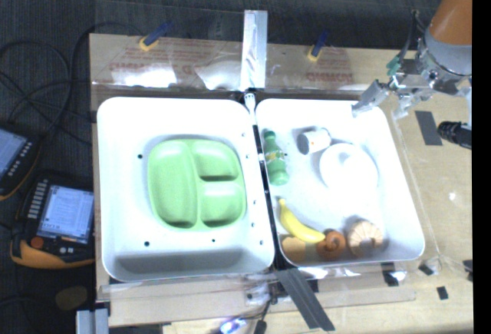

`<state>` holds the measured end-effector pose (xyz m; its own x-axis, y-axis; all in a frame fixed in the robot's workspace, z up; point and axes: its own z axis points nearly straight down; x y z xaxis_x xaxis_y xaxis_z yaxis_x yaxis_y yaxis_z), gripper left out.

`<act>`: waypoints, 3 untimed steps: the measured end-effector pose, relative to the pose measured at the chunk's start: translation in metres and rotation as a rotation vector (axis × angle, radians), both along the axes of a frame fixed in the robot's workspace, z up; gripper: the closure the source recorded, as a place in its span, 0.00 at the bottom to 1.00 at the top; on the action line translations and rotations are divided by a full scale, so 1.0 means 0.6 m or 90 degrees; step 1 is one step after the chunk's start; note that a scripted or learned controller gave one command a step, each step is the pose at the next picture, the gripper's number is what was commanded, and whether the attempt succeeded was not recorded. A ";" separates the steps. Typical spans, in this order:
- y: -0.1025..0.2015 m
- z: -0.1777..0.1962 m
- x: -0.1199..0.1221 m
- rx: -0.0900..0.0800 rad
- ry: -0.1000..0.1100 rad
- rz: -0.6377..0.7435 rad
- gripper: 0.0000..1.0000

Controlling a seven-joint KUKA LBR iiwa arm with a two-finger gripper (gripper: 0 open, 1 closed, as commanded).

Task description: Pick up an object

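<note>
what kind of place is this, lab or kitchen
Most likely a robotics lab bench: the arm's gripper hangs over two white bins, toy food such as a banana, and a handheld controller alongside.

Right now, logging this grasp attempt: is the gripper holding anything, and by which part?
Nothing is held. The gripper hangs above the far right corner of the right bin, with no object between its fingers.

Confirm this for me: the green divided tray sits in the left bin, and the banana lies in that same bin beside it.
Not quite. The green divided tray does sit in the left bin, but the banana lies in the right bin, near its front edge beside the green bottle. The camera view shows this.
</note>
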<state>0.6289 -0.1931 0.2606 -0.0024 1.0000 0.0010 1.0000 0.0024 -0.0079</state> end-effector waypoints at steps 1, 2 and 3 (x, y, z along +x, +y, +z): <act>0.057 0.057 -0.075 -0.001 0.000 -0.070 0.00; 0.127 -0.190 -0.049 0.001 0.000 0.095 0.00; 0.124 -0.288 0.057 -0.002 -0.008 0.035 0.00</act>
